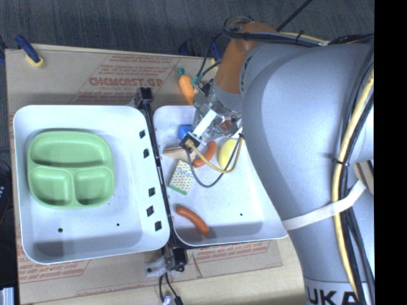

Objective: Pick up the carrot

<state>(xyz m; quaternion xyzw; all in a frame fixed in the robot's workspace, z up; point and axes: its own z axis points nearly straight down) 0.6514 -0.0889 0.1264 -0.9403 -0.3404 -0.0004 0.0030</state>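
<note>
The carrot [186,89], orange with a small green top, lies at the far edge of the right bin [251,224], on or just beyond its rim. My gripper [205,143] hangs low over the far half of that bin, a little in front of and to the right of the carrot. Directly under the gripper is a short orange-red piece [206,155], touching or nearly touching it. The wrist and arm hide the bin's far right corner.
In the right bin lie a yellow lemon [227,152], a blue piece [184,132], a brown stick [173,149], a patterned green-yellow pad [182,177] and a sausage [193,220]. The left bin [25,234] holds a green divided tray [70,168].
</note>
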